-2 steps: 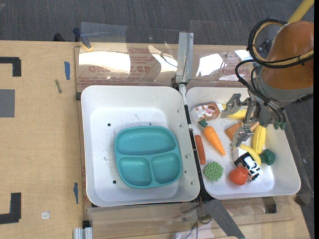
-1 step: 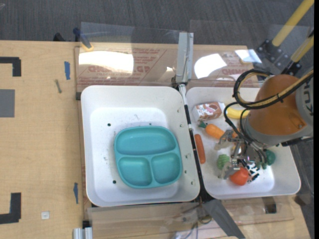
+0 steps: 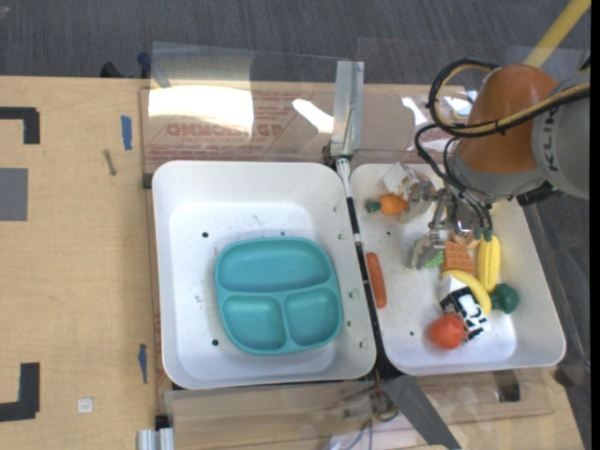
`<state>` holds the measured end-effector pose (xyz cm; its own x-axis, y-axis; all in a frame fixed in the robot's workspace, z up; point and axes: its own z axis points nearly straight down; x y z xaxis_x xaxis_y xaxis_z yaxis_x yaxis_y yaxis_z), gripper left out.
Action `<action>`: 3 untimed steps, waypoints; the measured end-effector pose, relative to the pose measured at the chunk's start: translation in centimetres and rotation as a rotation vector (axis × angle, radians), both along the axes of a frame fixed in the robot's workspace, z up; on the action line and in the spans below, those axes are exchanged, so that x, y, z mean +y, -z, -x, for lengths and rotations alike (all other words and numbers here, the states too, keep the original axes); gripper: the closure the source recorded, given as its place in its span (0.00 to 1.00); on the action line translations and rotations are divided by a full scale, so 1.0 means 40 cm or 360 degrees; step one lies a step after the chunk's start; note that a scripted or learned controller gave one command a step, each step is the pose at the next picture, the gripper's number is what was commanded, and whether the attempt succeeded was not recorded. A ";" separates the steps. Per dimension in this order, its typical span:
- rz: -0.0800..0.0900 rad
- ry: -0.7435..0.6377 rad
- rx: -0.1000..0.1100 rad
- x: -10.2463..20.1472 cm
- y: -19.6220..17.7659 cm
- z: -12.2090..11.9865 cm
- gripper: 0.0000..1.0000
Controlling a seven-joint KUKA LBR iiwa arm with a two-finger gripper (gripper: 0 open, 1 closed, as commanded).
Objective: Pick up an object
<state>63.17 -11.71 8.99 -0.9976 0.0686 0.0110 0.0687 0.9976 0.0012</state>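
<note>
My gripper (image 3: 439, 244) is low in the right bin (image 3: 534, 345), under the grey arm with its orange band (image 3: 506, 111). It stands open, one finger (image 3: 422, 251) near the bin floor, with nothing visibly held. A small green piece (image 3: 434, 260) and an orange block (image 3: 457, 254) lie right at the fingertips. Beside them lie a yellow banana (image 3: 488, 261), a second banana (image 3: 469, 292), a black-and-white item (image 3: 472, 315), a red tomato (image 3: 447, 332) and a green broccoli (image 3: 506, 297). An orange carrot-like toy (image 3: 393, 205) lies at the back left, and a red sausage (image 3: 376, 279) by the left wall.
The left bin (image 3: 178, 195) holds a teal divided plate (image 3: 278, 293). A clear plastic panel (image 3: 244, 111) stands behind the bins, and black cables (image 3: 441, 111) loop around the wrist. The front left floor of the right bin is bare.
</note>
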 end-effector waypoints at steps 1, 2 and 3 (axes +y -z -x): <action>0.0007 -0.0043 -0.0029 -0.131 0.002 0.073 0.00; 0.0009 -0.0045 -0.0050 -0.126 -0.031 0.063 1.00; 0.0000 0.0294 -0.0054 0.119 -0.396 0.011 1.00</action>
